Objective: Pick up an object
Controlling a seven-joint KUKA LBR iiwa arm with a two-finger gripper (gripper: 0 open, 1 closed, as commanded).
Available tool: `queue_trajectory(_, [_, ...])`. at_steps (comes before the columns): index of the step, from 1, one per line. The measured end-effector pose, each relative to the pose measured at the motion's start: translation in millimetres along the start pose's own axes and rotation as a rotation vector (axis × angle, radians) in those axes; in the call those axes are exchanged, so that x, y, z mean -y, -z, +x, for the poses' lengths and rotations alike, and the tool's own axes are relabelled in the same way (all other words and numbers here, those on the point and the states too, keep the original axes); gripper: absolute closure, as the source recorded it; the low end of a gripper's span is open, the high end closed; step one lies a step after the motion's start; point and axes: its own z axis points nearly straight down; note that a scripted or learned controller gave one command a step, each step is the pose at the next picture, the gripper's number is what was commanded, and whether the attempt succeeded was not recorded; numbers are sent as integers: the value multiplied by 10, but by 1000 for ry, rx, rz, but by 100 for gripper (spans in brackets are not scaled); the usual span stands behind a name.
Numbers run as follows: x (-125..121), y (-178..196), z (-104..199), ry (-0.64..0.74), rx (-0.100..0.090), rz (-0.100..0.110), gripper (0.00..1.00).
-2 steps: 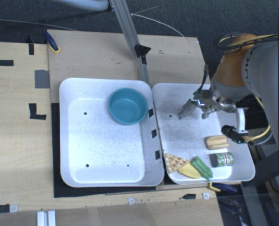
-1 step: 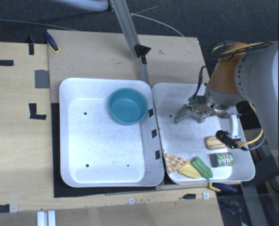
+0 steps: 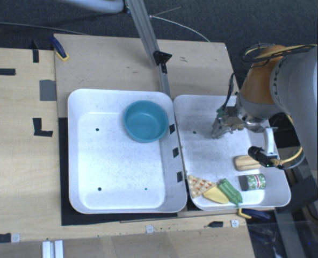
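Wooden cylinder (image 3: 244,163), lying flat, long axis left-right, in right bin (image 3: 202,112)

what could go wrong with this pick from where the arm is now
1. The gripper hangs over a bare patch of the right bin, well apart from the objects. Closing there would likely catch nothing.
2. The green piece, yellow piece and waffle-patterned piece crowd together at the bin's near edge, so a grasp there may shove a neighbour or strike the wall.
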Motion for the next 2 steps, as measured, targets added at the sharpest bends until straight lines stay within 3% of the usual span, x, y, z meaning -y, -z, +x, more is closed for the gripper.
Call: queue_trajectory(2, [-84,1060,-1,0,-4,-2,100])
